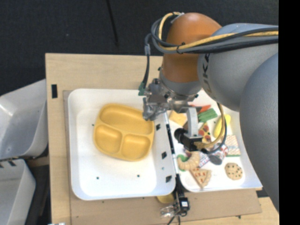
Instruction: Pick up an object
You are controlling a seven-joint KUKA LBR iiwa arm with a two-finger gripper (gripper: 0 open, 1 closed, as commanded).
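Observation:
A yellow three-compartment plate (123,132) lies in the left bin (75,139), towards its right side. My gripper (151,110) hangs over the plate's upper right rim, close to the wall between the two bins. The wrist hides its tips. The right bin (251,182) holds several toy foods: a pizza slice (200,176), a cookie (233,170), a banana (220,125), a green piece (206,115) and a tan pastry (190,162). The arm covers the upper part of that bin.
The bins rest on a wooden bench (93,69) with a dark floor behind it. The left bin has bare white floor around the plate. A small yellow object (164,199) sits just below the bins' front edge.

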